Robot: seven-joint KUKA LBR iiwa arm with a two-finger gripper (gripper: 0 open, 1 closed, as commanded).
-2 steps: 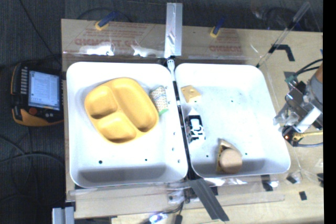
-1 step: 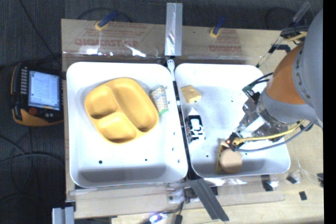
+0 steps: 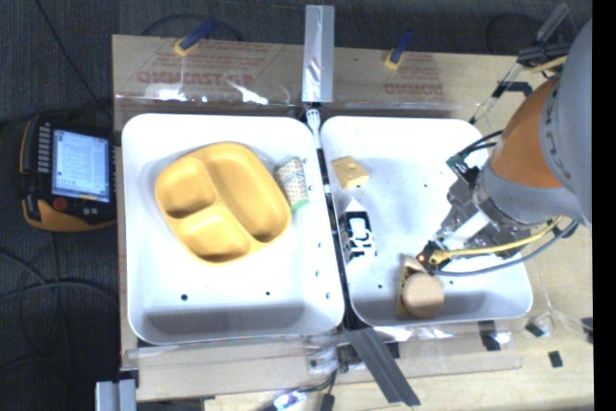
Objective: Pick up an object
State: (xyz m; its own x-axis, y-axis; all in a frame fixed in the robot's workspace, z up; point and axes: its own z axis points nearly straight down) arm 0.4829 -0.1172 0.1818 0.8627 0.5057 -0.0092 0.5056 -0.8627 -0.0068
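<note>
Arm (image 3: 553, 144) is reaching into the right bin (image 3: 385, 135) from the right, gripper (image 3: 421, 263) sitting low at the front of that bin, right on top of a tan rounded object (image 3: 422, 295); can't tell if they're touching. Finger state: can't tell from this angle. Yellow block (image 3: 350, 172) and a black-and-white item (image 3: 357, 235) are lying along the bin's left side. Left bin (image 3: 140, 236) is carrying a yellow divided tray (image 3: 221, 199) with a small wrapped item (image 3: 293, 180) just beside it.

Bench (image 3: 135, 63) bears two white bins (image 3: 231, 313), side by side.
</note>
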